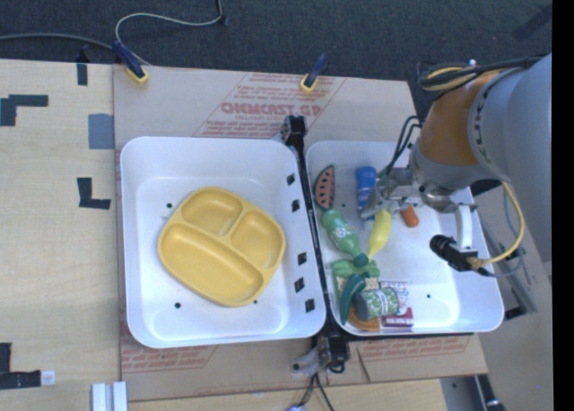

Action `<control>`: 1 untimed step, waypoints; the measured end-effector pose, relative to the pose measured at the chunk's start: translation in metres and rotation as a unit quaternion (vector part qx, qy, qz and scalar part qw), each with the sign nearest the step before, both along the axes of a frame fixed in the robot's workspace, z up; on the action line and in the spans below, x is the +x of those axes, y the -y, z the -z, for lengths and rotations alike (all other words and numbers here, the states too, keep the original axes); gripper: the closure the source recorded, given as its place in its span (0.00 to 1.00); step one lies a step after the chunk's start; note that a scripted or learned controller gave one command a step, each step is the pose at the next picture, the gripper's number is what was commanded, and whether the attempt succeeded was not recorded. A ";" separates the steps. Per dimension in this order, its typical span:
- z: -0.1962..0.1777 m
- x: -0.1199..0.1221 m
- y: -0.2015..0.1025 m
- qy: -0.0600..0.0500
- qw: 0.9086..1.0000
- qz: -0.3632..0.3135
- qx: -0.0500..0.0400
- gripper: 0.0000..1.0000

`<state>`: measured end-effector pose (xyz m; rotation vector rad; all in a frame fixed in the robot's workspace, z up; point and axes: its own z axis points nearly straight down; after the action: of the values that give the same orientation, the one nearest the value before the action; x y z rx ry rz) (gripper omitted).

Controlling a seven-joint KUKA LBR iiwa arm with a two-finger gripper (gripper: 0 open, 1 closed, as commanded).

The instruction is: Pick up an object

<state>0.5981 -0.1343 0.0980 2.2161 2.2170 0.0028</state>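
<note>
A cardboard sheet covered the table (pixel 54 221), with dark carpet beyond its far edge and two white bins side by side on the sheet. The left bin (pixel 143 310) held a yellow divided tray (pixel 221 245), lying flat near its middle.

The right bin (pixel 448 306) carried the clutter: a watermelon slice (pixel 325 188) against the dividing wall, a blue bottle (pixel 365 187) just beside it, a green bottle (pixel 340 231) below, a yellow pepper (pixel 380 231) near the centre, a small orange piece (pixel 410 217) close to the pepper, and a heap of green toys and a printed packet (pixel 384 300) at the near corner.

The arm (pixel 462 126) reached in from the right, and the end effector (pixel 391 196) sat low over the bin, directly above the upper end of the pepper and between the blue bottle and the orange piece. Whether it was spread or closed could not be told, and no object was seen between its tips.

Judged progress: approach made, pick not confirmed. The pepper, the likely target, appeared to rest on the bin floor; closing and lifting remained.

The pepper was elongated, smooth and slightly curved, lying lengthwise toward the near edge, tilted a little left. Its glossy taper would probably slip under a poor grip.
</note>
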 end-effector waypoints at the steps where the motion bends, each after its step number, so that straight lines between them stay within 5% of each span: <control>1: -0.136 -0.005 -0.084 -0.003 1.000 -0.001 0.002 1.00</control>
<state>0.5929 -0.0502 0.2343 2.2181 2.2236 0.0012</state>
